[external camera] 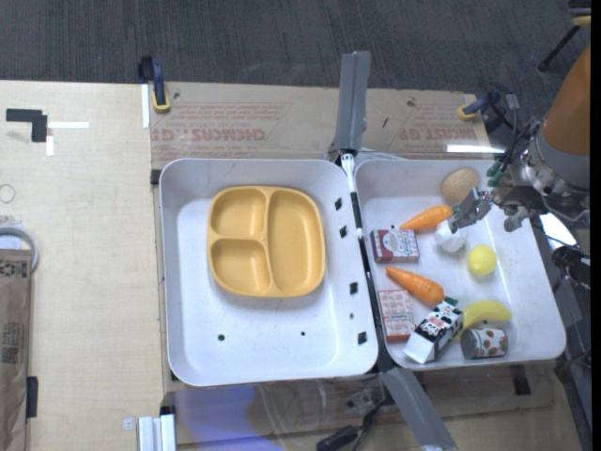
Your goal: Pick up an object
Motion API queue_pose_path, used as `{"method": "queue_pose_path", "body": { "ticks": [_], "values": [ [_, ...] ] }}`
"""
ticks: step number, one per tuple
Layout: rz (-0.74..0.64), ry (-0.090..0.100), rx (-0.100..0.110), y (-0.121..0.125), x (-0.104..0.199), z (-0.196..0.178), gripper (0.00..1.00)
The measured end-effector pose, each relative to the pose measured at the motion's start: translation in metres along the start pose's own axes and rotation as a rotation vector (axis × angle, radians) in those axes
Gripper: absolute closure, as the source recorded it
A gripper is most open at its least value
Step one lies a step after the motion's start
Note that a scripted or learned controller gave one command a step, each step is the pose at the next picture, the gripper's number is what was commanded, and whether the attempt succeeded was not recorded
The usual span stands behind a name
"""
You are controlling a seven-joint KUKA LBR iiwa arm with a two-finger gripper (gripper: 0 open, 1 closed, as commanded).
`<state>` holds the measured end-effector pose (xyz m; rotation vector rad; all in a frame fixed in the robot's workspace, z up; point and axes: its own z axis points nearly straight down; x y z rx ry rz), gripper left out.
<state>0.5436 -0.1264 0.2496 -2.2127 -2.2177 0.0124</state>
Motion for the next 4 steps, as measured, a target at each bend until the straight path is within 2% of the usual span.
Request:
{"method": "queue_pose_path", "body": {
  "ticks": [1, 2, 3, 4],
  "values": [
    [-0.085, 0.002, 0.001, -0.066, 0.029, 0.077, 0.0],
    [-0.095, 0.001, -0.003, -0.015, 0.028, 0.162, 0.0],
    [-0.092, 0.002, 0.007, -0.017, 0.026, 0.157, 1.0],
    [-0.074, -0.003, -0.002, 0.055, 0.031, 0.001, 1.0]
  ]
}}
